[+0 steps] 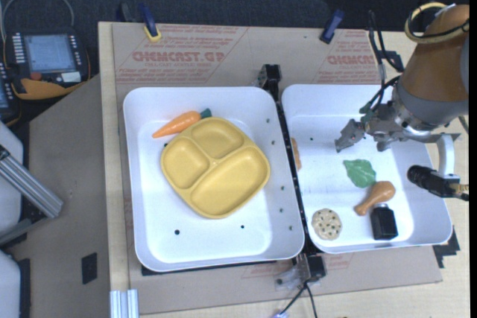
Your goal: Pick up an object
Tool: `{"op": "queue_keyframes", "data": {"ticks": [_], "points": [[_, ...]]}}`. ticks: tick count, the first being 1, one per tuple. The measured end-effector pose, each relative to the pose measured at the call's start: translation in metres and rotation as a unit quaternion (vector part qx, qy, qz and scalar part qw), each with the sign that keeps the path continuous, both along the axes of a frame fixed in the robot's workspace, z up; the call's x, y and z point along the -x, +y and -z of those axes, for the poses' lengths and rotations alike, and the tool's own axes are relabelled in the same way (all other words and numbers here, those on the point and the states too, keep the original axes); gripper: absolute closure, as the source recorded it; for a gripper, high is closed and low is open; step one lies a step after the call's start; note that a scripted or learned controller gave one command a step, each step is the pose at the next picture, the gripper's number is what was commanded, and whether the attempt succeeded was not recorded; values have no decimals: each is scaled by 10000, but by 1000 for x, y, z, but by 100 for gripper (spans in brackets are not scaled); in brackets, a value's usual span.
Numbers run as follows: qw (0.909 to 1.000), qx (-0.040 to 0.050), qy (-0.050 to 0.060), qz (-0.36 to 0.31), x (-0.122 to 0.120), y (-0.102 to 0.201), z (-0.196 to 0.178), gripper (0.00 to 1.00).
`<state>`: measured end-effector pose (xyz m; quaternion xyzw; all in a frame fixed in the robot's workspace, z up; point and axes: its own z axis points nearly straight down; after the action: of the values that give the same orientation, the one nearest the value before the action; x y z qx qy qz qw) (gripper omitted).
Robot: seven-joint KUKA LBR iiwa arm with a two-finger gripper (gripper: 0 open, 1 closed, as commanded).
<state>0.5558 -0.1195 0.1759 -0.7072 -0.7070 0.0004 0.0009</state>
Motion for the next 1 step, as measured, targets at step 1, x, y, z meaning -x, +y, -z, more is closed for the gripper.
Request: {"op": "queue_keyframes", "data": {"ticks": [1], "points": [[10000,-7,28,3,2,-5,63,0]]}}
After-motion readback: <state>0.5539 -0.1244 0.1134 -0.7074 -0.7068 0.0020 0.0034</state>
